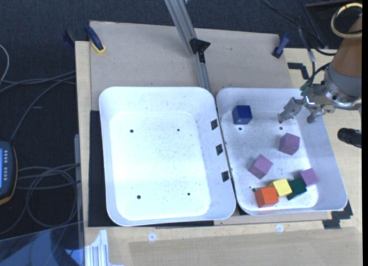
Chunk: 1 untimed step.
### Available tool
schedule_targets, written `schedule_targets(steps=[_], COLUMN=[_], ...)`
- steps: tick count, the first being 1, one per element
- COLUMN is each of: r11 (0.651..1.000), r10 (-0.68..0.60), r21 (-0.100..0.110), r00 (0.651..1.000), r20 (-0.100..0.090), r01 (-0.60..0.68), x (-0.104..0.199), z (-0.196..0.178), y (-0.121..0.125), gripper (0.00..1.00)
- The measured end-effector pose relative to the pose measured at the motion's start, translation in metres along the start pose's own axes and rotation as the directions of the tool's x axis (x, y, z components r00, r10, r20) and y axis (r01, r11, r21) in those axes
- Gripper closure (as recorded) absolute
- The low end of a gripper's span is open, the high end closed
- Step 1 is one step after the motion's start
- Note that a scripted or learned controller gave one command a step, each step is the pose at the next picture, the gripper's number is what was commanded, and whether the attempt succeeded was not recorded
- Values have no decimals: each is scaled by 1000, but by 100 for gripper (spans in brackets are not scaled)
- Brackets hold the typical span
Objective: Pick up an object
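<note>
The right bin (pixel 328 149) holds several small blocks. A blue cube (pixel 242 114) lies near its back left. A purple cube (pixel 289 143) sits mid-bin, and another purple cube (pixel 260 166) lies left of and in front of it. Along the front edge sit an orange cube (pixel 266 196), a yellow cube (pixel 282 187), a green cube (pixel 297 187) and a small purple cube (pixel 309 176). My gripper (pixel 299 111) hangs over the bin's back right, above and behind the mid-bin purple cube, open with nothing between its fingers.
The left bin (pixel 115 103) lies beside the right one, with a ridge and black clips between them. A slanted metal pole (pixel 183 20) rises behind the bins. Blue clamps (pixel 95 39) hold the board's back corners. Cables trail on the floor at left.
</note>
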<state>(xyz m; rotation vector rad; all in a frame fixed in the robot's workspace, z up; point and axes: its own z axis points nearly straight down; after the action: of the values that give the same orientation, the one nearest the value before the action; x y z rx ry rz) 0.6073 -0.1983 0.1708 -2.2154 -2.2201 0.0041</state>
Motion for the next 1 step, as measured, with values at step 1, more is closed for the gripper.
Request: schedule_targets(steps=[1], r11=[1000], r10=[2], r21=[0], r00=[1000], r20=[1], r01=[-2], x=[-4], z=[44], y=[2], gripper=[0])
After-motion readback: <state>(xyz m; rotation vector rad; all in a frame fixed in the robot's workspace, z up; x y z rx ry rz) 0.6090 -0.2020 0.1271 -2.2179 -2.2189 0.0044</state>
